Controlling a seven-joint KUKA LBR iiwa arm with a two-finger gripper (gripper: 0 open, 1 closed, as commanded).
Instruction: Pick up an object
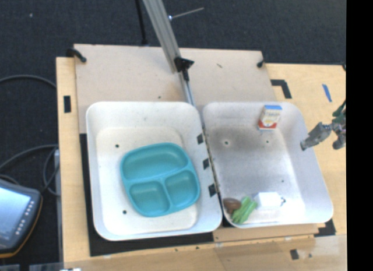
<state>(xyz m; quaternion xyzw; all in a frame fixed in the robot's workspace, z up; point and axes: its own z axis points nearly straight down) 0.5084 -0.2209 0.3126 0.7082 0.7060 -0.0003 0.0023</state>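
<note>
Near-edge cluster: at six o'clock in the right bin (303,165) lay a green pod-shaped item (246,210), a brown lump (232,204) touching it on its nine o'clock side, and a small white block (269,200) just beside it at three o'clock.
Carton: a small red-and-white carton (269,116) stood near the right bin's twelve o'clock wall, well apart from the cluster.
Left bin: the left bin (105,124) held a teal divided plate (159,178) toward its six o'clock half.
Claw: the claw (326,133) hung over the right bin's three o'clock rim above the tabletop (309,83), nothing between its fingers; open or closed could not be told.
Key relation: the carton lay toward ten o'clock from the claw and looked the nearer target; the cluster lay toward seven o'clock, farther off.
Long axis: the green item ran roughly from one to seven o'clock.
Progress: judged not yet begun, no object lifted.
</note>
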